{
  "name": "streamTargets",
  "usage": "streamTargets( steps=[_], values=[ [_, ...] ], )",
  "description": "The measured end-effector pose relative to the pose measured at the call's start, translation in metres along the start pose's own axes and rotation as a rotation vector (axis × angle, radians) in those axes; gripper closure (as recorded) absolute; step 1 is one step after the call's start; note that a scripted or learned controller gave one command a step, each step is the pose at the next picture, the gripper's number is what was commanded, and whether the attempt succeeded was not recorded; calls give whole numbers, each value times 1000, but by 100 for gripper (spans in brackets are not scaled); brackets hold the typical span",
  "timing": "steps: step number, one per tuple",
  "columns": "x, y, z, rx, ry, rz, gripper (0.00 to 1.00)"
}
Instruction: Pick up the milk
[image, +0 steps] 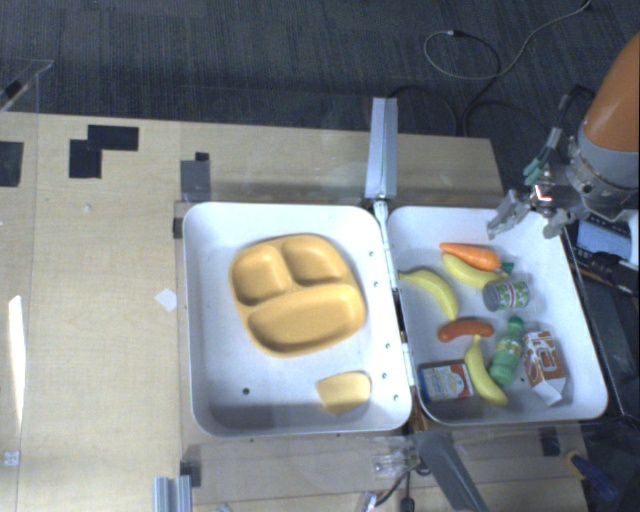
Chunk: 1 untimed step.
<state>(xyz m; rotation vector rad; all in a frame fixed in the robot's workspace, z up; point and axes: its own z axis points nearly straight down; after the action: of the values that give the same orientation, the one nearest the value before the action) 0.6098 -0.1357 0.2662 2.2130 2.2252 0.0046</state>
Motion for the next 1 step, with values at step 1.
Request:
streamTargets(
  steps=[1],
  values=[
    [-67,-2,65,0,-1,-3,0]
  ],
)
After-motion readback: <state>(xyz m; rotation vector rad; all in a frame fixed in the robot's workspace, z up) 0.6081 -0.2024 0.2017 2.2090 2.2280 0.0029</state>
